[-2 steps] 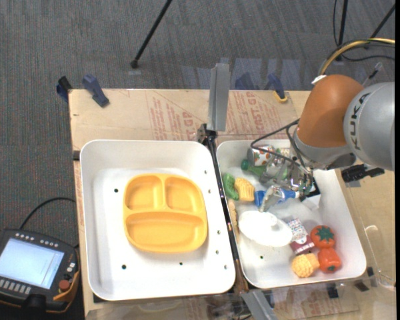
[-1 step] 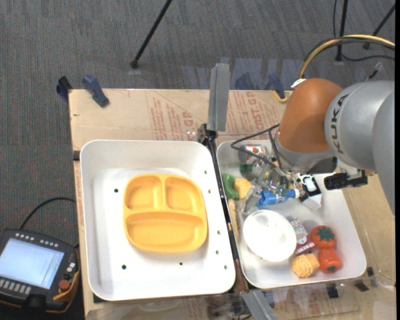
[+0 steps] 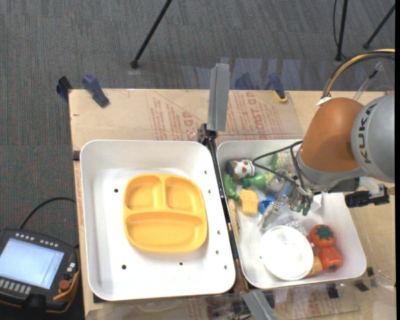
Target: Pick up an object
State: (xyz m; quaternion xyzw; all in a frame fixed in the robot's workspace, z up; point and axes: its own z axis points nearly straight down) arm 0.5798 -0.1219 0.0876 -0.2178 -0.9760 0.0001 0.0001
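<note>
- On the counter [image 3: 153, 115], two white bins sit side by side, with a grey divider post [image 3: 219, 99] standing upright at the far end of the seam between them.
- Left bin [image 3: 97, 179]: holds a yellow tray [image 3: 165, 213] with three compartments, lying flat near the bin's middle.
- Right bin [image 3: 353, 245]: holds a cluster of small objects.
- Arm [image 3: 347, 139]: grey with an orange band, reaches in from the right over the far right part of the right bin.
- End effector [image 3: 288, 202]: positioned low over the middle of the right bin, just beside the clutter; whether it is released or clenched cannot be told, as wiring and toys obscure the tip.
- Corn cob [image 3: 251, 202]: yellow, lies left of the end effector, near the left wall of the right bin.
- Green toy [image 3: 235, 189]: lies at the left wall, touching the corn cob's far side.
- Small figure [image 3: 240, 169]: with a red and white head, lies at the far left of the right bin.
- White lid [image 3: 287, 253]: round, rests in the near part of the right bin.
- Tomato [image 3: 322, 235]: red with a green top, lies just right of the white lid, touching an orange toy [image 3: 329, 259] on its near side.
- Pendant [image 3: 30, 265]: sits on the floor at the near left, well apart from the bins.
</note>
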